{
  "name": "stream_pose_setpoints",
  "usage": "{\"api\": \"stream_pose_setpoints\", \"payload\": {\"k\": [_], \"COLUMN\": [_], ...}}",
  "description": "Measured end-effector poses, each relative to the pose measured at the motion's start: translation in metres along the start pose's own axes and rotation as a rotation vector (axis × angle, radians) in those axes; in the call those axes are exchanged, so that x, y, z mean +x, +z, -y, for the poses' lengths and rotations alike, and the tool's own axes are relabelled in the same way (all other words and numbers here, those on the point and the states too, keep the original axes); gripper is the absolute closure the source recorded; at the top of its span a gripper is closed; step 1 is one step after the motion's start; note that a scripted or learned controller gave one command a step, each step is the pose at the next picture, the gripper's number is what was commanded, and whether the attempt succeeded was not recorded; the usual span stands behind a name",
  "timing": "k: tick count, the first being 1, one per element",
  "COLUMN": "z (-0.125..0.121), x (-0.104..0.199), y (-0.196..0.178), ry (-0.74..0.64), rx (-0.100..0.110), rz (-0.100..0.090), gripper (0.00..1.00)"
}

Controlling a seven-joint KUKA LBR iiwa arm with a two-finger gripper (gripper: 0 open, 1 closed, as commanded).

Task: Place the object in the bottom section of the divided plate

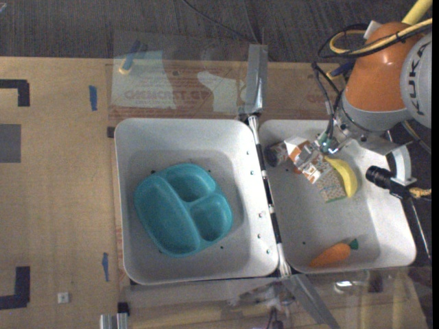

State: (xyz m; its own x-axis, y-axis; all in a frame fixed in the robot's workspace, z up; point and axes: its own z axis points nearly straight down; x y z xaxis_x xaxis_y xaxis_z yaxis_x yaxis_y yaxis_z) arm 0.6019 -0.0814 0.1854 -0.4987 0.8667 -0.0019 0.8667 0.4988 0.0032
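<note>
Nothing placed yet: teal plate (183, 208) empty. My gripper (328, 144) is low over the carton (302, 157) and banana (343, 175); grip state unclear.

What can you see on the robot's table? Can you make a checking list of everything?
Surface: wooden bench bearing a left white bin and a right white bin.
Job's things: teal divided plate in the left bin, nothing in its sections; banana, carrot and small carton in the right bin.
Clutter: blue tape bits.
Grippers: gripper low over the carton and banana.
Cables: black cable on the floor.
Surroundings: grey carpet.
</note>
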Motion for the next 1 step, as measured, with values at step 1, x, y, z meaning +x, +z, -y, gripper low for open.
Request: {"api": "stream_pose_setpoints", "payload": {"k": [1], "z": [-0.0456], "x": [0.0692], "y": [0.0001], "ry": [-0.213], "rx": [0.001], "rz": [-0.001], "gripper": [1.00]}}
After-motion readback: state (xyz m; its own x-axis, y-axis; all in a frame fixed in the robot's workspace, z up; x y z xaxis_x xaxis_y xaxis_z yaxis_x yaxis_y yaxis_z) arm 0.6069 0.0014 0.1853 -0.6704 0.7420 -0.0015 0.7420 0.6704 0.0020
